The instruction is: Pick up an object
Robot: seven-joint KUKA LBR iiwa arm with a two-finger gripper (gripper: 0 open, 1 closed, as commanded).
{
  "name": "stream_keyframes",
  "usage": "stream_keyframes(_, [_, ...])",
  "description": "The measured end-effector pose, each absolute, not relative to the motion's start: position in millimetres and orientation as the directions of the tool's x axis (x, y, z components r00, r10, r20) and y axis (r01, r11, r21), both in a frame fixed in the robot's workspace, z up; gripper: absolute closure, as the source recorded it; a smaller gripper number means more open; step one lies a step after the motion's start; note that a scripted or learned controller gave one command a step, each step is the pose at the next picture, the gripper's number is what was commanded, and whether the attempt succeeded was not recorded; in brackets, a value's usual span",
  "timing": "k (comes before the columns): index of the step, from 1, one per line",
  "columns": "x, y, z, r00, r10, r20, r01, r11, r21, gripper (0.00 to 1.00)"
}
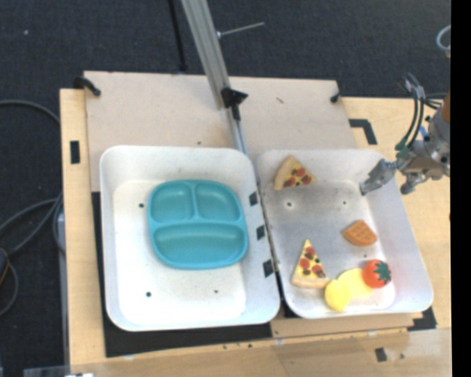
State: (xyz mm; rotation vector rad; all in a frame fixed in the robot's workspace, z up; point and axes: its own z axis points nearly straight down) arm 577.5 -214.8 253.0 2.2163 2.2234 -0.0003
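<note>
The right bin (400, 234) holds several toy foods: a pizza slice (292, 173) at its far left, a second pizza slice (308, 264) near the front, an orange biscuit (360, 233), a red tomato (376, 273) and a yellow lemon-like piece (343, 290) touching it. My gripper (388, 185) hangs over the bin's far right corner, above and to the right of the biscuit. Its two grey fingers (374, 178) are spread open with nothing between them.
The left bin (125, 289) holds a teal divided plate (197, 224). A slanted metal pole (208, 42) rises behind the gap between the bins. Cables (414, 120) trail near the wrist at the right edge.
</note>
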Motion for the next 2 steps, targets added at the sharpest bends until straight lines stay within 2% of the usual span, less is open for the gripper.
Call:
stream_keyframes(1, [577.5, -215, 253, -0.004, 1.0, -0.002, 1.0, 0.004, 0.001, 0.0])
stream_keyframes(2, [581.1, -213, 210, -0.002, 1.0, -0.001, 1.0, 0.002, -0.003, 0.0])
